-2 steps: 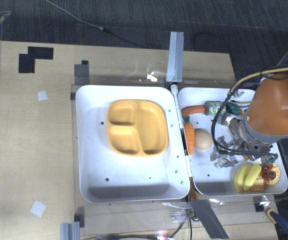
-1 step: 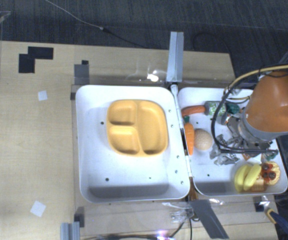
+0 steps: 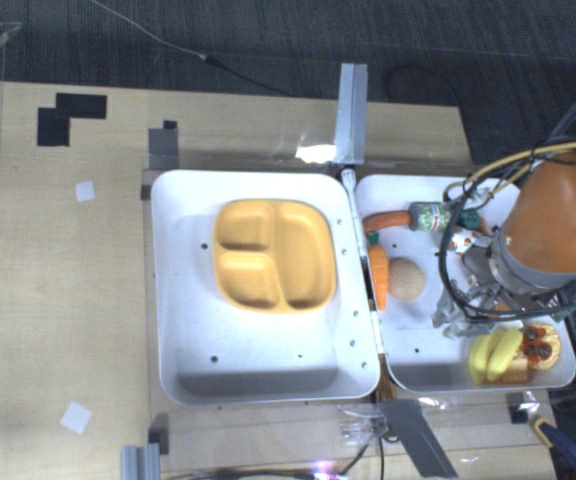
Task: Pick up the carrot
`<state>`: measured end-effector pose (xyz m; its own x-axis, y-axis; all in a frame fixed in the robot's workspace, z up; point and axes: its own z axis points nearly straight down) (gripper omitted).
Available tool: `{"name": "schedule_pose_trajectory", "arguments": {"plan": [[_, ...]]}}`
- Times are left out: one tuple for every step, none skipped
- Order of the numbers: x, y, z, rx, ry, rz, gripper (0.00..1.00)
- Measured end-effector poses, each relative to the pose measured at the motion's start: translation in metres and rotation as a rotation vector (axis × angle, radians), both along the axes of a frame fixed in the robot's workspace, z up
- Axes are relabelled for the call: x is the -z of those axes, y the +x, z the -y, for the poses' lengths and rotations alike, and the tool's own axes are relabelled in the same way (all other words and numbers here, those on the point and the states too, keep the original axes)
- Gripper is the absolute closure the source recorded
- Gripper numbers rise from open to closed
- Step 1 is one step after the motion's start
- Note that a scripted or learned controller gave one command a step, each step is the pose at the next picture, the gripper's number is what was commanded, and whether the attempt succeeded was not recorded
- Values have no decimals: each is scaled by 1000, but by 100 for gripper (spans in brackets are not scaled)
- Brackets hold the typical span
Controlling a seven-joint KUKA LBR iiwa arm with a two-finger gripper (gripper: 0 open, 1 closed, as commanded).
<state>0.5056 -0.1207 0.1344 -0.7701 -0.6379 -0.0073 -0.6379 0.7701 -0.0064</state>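
The carrot (image 3: 377, 280) is orange with a small green top and lies lengthwise against the left wall of the right bin (image 3: 418, 368). My gripper (image 3: 460, 318) hangs under the orange wrist band (image 3: 566, 218) over the right half of that bin. It is to the right of the carrot, with a tan round item (image 3: 405, 278) between them. The wrist's bulk and cables hide most of the gripper, and nothing shows held in it.
An orange-red elongated piece (image 3: 388, 220) and a small green bottle (image 3: 430, 216) lie at the right bin's back. Yellow bananas (image 3: 496, 353) and a berry-topped pastry (image 3: 538, 346) sit in its front right corner. The left bin (image 3: 183, 298) holds a yellow divided plate (image 3: 230, 268).
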Motion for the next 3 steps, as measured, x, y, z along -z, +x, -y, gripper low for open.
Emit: {"name": "schedule_pose_trajectory", "arguments": {"plan": [[0, 4, -27, -84, 1, -1, 100], [7, -5, -2, -220, -2, -1, 100], [7, -5, -2, -221, -2, 0, 0]]}}
